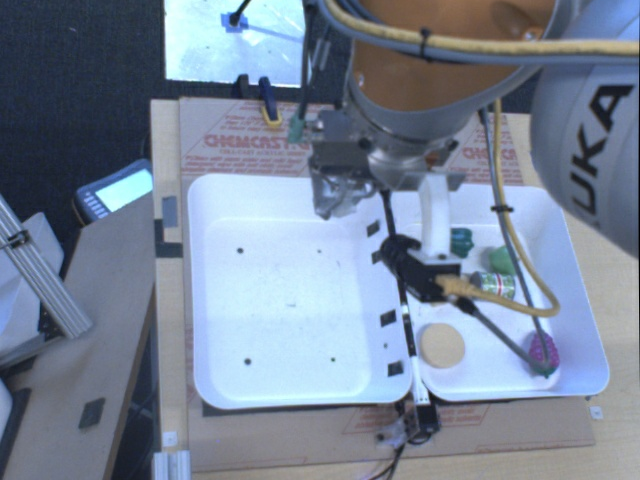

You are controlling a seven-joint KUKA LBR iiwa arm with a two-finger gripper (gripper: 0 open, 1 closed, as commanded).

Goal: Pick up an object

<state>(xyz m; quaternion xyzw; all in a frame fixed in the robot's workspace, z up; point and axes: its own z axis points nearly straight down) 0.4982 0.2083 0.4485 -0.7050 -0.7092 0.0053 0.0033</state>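
My gripper [335, 198] hangs over the back edge of the left bin [280, 298], near the wall shared with the right bin [585, 363]. I see nothing held under it. The right bin holds a tan round disc [442, 345] at the front. A small teal piece [461, 239] and a green piece [502, 260] lie further back. A green and white tube [497, 286] sits mid-bin. A dark-handled brush with a pink and green head [542, 351] lies at the front right. The arm's orange band and grey body cover the back of the right bin.
Both bins rest on a cardboard sheet [240, 143] on the bench. A shiny metal plate [235, 23] lies beyond the bench at the back. A grey ramp [110, 198] and a slatted bar [40, 278] stand to the left.
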